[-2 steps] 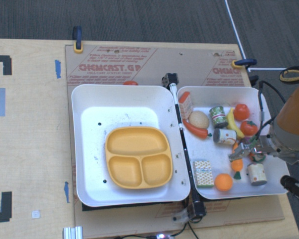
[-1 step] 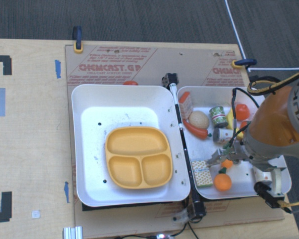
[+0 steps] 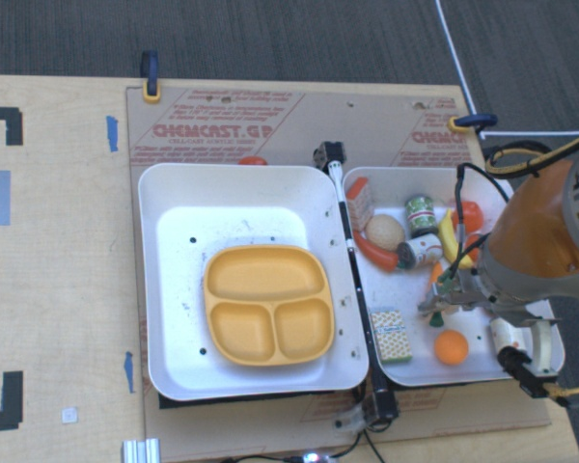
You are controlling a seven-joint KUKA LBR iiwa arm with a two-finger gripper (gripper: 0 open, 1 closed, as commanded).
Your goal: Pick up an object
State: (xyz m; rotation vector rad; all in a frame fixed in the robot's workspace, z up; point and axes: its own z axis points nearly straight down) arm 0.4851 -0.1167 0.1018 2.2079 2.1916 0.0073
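You can read print on 1 thing only: the brown cardboard sheet (image 3: 299,123) lying under the 2 white bins. At about 11 o'clock from the left bin (image 3: 164,258), red letters on that sheet spell what looks like "CHEMCAST GP", with smaller red lines above and below it that are too fine to make out. At about 12 o'clock from the right bin (image 3: 405,177), the same red wording shows again on the sheet, cut short by the bin rim. The small green-labelled can (image 3: 422,215) in the right bin carries a label, but its print is too small to read.
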